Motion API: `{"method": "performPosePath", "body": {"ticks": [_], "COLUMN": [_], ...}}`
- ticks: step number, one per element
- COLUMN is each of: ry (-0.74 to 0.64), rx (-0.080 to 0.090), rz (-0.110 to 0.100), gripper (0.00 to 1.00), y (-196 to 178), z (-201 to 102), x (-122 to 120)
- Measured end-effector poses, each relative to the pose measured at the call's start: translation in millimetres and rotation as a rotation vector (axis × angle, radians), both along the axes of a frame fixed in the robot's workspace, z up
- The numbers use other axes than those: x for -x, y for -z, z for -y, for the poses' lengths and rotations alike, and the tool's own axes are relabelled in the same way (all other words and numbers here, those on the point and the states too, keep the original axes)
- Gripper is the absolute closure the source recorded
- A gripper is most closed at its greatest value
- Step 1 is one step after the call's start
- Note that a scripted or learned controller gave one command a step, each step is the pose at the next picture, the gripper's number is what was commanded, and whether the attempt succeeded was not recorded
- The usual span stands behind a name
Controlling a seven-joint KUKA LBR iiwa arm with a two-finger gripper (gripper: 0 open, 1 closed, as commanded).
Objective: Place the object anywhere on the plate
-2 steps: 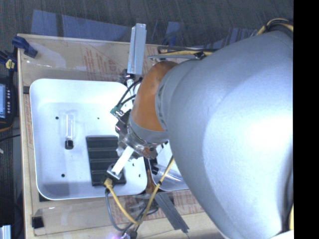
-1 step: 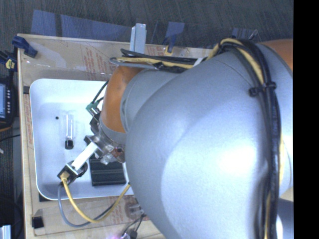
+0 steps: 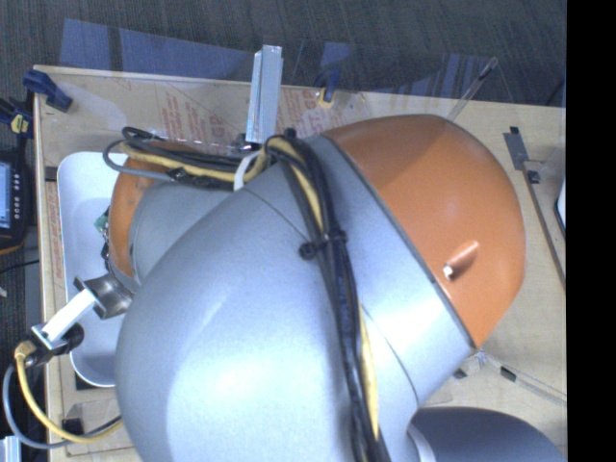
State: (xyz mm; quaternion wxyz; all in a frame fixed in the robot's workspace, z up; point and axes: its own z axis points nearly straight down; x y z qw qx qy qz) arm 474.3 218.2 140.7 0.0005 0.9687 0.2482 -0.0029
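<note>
One bin [image 3: 72, 186] edge shows at our left, a white strip beside the arm [image 3: 289, 325]. Right of it, the grey arm and its orange band [image 3: 433, 210] cover most of the worktop [image 3: 544, 287]. We cannot tell how the jaws stand, nor where the object lies.

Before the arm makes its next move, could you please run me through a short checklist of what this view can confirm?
1. Arm over the bench: ok; the grey arm with its orange band covers most of the left bin.
2. Claw position: cannot tell; the arm's body hides whatever is below it.
3. Object held: cannot tell.
4. Plate location: cannot tell; an orange-brown edge peeks out beside the arm, but it is unclear what it is.
5. Cable bundle: ok; strapped along the arm, not snagged.
</note>
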Motion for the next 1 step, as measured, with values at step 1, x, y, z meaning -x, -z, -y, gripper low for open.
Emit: {"method": "performPosePath", "body": {"ticks": [1], "ry": [-0.453], "rx": [-0.007], "rz": [0.002], "gripper": [1.0], "y": [-60.9], "z": [-1.6], "x": [-0.9]}}
